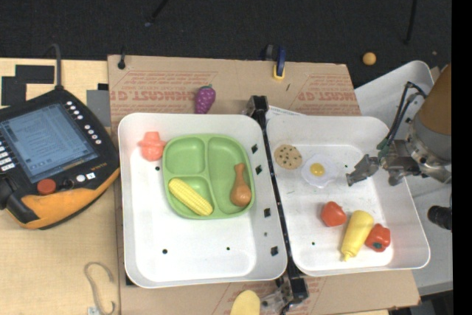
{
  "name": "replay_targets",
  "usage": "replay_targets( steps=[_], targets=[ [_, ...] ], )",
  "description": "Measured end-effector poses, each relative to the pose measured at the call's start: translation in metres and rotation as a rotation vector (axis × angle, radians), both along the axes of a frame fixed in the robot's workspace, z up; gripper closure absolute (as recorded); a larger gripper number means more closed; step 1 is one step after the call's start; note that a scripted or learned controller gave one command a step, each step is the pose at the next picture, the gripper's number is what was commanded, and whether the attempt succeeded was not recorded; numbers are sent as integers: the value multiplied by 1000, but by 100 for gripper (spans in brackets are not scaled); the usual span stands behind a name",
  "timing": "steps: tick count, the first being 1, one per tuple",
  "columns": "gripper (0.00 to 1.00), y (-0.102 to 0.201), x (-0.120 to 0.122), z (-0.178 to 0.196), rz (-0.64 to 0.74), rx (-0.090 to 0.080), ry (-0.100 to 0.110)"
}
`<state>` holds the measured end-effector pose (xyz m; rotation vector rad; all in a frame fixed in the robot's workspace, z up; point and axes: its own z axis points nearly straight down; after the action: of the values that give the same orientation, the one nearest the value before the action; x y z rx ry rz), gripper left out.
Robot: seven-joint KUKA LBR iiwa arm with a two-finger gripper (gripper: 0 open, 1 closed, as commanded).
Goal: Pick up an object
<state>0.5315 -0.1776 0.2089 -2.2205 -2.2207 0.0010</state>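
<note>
The right bin (413,247) holds a cookie (287,156), a fried egg (317,171), a red tomato-like piece (332,214), a yellow squash-shaped toy (357,234) and a small red pepper (378,237). My gripper (375,175) hangs over the right side of this bin, just right of the egg and above the red and yellow toys. It is open with nothing between its fingers. In the left bin (192,262) a green divided plate (209,155) carries a corn cob (190,196) and a drumstick (240,184). A pink toy (150,146) lies beside the plate.
A purple grape bunch (204,99) lies on the cardboard behind the left bin. A teach pendant (51,151) rests at the far left. A yellow toy (245,302) sits below the bins' front edge. A clamp (279,64) stands at the back, and an orange ball (369,58) beyond.
</note>
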Motion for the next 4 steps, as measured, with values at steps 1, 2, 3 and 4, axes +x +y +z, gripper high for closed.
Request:
replay_targets(
  steps=[1, 2, 3, 4],
  targets=[
    [0, -8, -1, -55, 1, 2, 5],
    [0, -9, -2, -119, 2, 2, 4],
    [0, -9, -2, -122, -3, 2, 2],
    [100, -11, -3, -111, -10, 2, 1]
  ],
)
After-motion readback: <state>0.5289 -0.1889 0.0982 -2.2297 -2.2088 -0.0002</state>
